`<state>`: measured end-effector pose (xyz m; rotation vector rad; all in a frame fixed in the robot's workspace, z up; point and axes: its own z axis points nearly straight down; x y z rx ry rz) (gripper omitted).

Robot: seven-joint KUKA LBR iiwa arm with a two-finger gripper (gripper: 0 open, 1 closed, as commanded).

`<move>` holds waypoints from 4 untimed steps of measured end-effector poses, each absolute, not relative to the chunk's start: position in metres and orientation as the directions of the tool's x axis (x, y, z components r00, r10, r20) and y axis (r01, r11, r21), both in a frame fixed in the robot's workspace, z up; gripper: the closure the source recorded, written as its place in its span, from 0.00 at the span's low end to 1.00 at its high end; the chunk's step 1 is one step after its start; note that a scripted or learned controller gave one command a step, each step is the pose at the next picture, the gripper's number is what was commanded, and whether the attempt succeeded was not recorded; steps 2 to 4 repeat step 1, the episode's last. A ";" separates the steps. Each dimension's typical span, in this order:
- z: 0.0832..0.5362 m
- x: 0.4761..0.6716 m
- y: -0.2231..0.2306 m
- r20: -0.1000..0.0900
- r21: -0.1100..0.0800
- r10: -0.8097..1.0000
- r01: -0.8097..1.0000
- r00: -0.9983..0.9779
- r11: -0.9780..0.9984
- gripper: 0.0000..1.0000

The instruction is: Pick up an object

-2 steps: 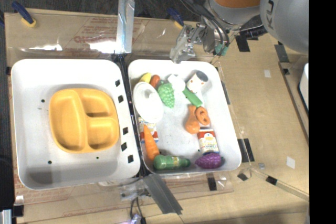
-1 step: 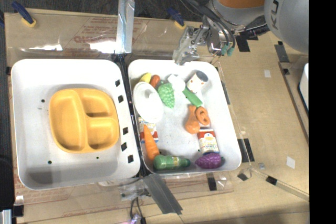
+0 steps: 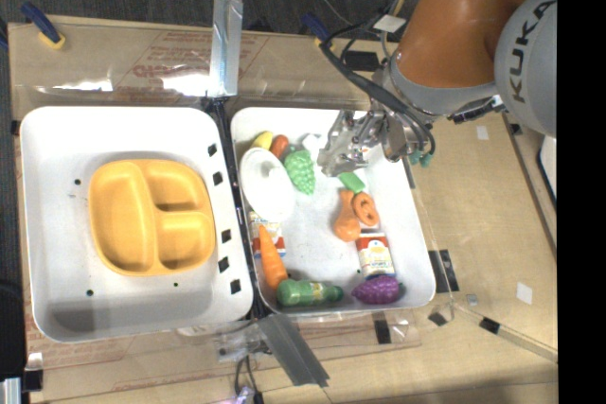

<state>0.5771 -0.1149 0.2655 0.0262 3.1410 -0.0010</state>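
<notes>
Gripper [image 3: 343,151] is hanging low over the far part of the right bin [image 3: 417,232]; can't tell how the fingers are set. A green piece [image 3: 350,182] is lying just near of it, green grapes [image 3: 300,171] just left. Orange toy [image 3: 355,215], small bottle [image 3: 375,254] and purple grapes [image 3: 377,289] are sitting along the right side; white bowl [image 3: 266,184], carrot [image 3: 272,262] and green bottle [image 3: 308,293] toward the left and near edge. A yellow divided tray [image 3: 151,215] is resting in the left bin [image 3: 38,203].
</notes>
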 end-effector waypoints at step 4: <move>0.252 0.655 -0.135 -0.002 0.000 0.270 0.270 -0.963 0.963 1.00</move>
